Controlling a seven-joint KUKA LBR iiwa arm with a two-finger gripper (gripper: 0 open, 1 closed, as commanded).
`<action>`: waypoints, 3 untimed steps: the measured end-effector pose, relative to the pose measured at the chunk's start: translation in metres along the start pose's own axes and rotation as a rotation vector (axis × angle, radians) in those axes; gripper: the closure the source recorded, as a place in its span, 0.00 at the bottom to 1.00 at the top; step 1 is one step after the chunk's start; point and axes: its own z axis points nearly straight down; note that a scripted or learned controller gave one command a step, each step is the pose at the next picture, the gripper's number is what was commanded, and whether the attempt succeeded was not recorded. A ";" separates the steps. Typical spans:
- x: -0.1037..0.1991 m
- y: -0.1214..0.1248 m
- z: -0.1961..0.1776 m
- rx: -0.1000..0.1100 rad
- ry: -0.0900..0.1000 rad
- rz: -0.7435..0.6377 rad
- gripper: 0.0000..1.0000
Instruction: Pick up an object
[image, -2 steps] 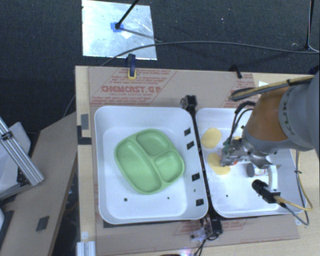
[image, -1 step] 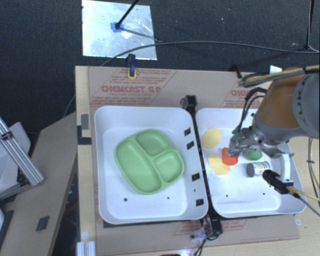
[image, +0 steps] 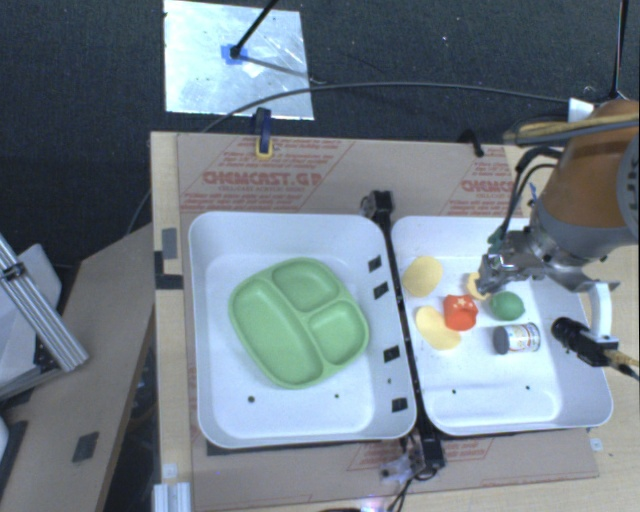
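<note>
The gripper (image: 489, 277) hangs low over the right bin (image: 500, 405), reaching in from the right. Whether it is released or clenched cannot be told. Directly beneath it a small yellow piece (image: 473, 287) peeks out, touching or nearly so. Just below the gripper sit a red object (image: 460, 313) and a green ball (image: 507, 305). Farther below lie a yellow piece (image: 437, 328) and a small can (image: 517, 339) on its side. Another yellow object (image: 423, 274) lies to its left. The left bin (image: 225, 410) holds a green divided plate (image: 297, 320).

A green divided plate (image: 298, 322) lies in the left bin (image: 215, 400).
</note>
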 end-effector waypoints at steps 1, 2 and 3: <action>0.000 0.001 -0.021 0.003 0.001 -0.001 1.00; 0.050 0.029 -0.018 0.002 0.002 -0.006 1.00; 0.092 0.042 -0.020 0.003 0.002 -0.005 1.00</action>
